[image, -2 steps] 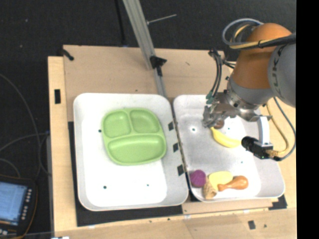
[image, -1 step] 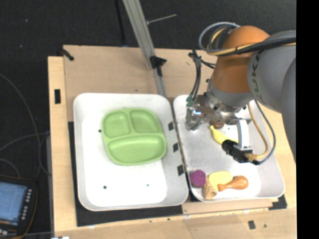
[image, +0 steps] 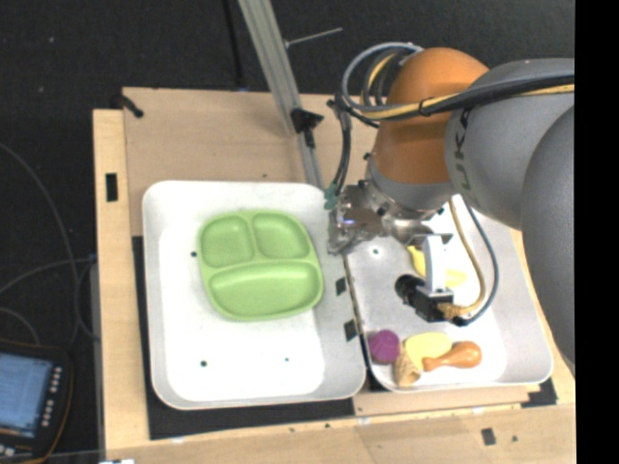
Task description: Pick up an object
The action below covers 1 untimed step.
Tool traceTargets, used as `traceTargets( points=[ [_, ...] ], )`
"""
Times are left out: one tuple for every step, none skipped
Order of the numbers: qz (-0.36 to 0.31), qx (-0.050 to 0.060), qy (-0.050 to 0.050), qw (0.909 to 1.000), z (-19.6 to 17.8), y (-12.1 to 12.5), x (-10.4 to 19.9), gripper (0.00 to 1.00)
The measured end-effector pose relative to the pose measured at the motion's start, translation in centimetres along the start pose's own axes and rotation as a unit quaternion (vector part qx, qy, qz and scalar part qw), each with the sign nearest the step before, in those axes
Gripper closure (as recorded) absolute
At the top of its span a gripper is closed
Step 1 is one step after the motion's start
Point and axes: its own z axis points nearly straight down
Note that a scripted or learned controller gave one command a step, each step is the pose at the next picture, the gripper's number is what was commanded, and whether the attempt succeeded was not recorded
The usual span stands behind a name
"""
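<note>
Candidate objects all sit in the right bin point(image: 522, 370), bunched along its near edge. A purple ball-like piece point(image: 385, 344) lies nearest the wall shared by the two bins; just beside it is a yellow piece point(image: 427, 344), with an orange-brown item point(image: 456, 357) touching that on its right and a small tan cone-like piece point(image: 406, 370) tucked in front. A second yellow item point(image: 430, 264) lies farther back, partly covered by a black-and-white part, which looks like tooling.

The left bin point(image: 169, 356) holds a green divided plate point(image: 259, 264), lying flat near its middle.

The gripper point(image: 350, 222) hangs over the far end of the shared wall, below the orange band point(image: 426, 114) of the arm. You cannot tell from this angle how wide it stands; wrist hardware and cables hide that. Nothing is seen in its grasp.

Judged step: approach, nothing picked yet. The cluster is well apart from the gripper, toward the near edge.

Next move calls for travel toward the near edge, then a descent on one piece. The purple one has the most free space on its far side, but expect the wall and its neighbours to crowd a grasp.
</note>
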Motion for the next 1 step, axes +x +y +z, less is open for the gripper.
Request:
traceTargets(
  points=[
    [0.0, 0.001, 0.0, 1.0, -0.81, -2.07, 4.88, 1.0]
  ],
)
